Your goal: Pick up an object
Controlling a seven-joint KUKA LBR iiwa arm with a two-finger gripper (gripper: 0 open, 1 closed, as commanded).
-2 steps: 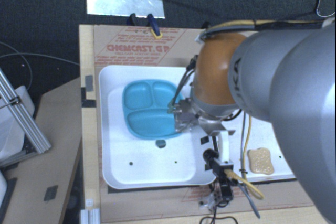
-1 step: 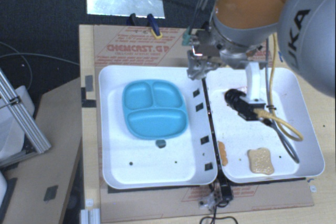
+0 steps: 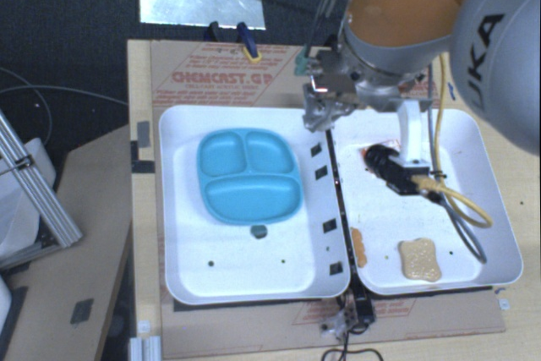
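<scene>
Likeliest pick: tan biscuit point(image 3: 420, 259), well right of the blue plate point(image 3: 249, 175) and past its near edge, flat in the right bin point(image 3: 486, 182). Centre above it, square to its narrow sides, descend straight, close once level. Hovering just right of the plate's far edge; jaws released or clenched, cannot tell. Counted: one biscuit, one orange strip point(image 3: 358, 247) between plate and biscuit, one dark scrap point(image 3: 259, 231) beside the plate's near edge, one plate, two bins.

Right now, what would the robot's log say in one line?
gripper: above the wall between bins | left bin: blue divided plate, small dark piece | right bin: toast-shaped piece, small orange strip
</scene>
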